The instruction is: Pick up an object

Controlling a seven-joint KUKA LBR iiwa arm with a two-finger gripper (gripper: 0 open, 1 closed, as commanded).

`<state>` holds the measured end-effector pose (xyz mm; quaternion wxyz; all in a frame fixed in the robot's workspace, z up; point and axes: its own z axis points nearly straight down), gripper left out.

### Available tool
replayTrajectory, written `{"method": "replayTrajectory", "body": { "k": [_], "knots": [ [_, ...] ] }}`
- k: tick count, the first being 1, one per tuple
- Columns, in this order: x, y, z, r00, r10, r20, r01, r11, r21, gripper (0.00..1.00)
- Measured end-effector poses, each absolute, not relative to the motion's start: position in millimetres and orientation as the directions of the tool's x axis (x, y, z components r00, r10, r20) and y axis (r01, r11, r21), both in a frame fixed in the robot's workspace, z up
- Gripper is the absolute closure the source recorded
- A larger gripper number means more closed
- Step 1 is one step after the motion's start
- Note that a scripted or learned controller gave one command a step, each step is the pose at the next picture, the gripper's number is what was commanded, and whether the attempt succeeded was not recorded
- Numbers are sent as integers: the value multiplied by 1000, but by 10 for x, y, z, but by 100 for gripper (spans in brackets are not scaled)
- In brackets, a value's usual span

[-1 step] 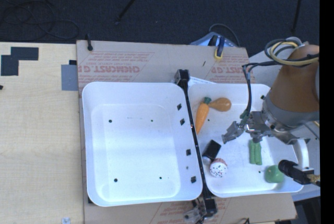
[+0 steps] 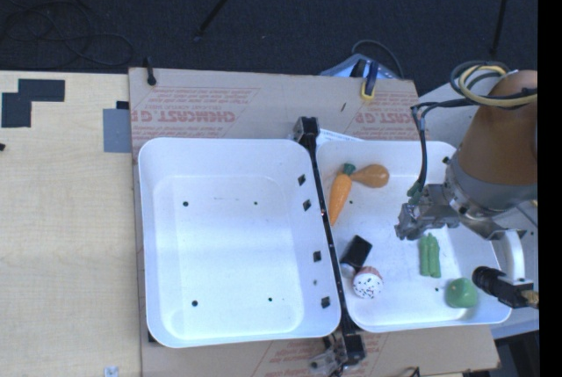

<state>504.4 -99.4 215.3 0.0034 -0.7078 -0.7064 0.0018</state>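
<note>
Two white bins [image 2: 158, 191] sit side by side; the jaws' state cannot be told, hovering beside a green stick [image 2: 429, 257].

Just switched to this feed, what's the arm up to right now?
The gripper is down inside the right bin, reaching in from the right, close beside the green stick-shaped object. Nothing is visibly between its fingers, so no pick is confirmed yet. Also in that bin lie a toy carrot, an orange rounded piece, a black block, a white speckled ball and a green lump. The left bin sits alongside.
</note>
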Motion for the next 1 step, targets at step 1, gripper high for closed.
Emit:
{"method": "replayTrajectory", "body": {
  "k": [1],
  "knots": [
    [5495,-487,2410,-5,1000,1,1000,5,1,100]
  ]
}}
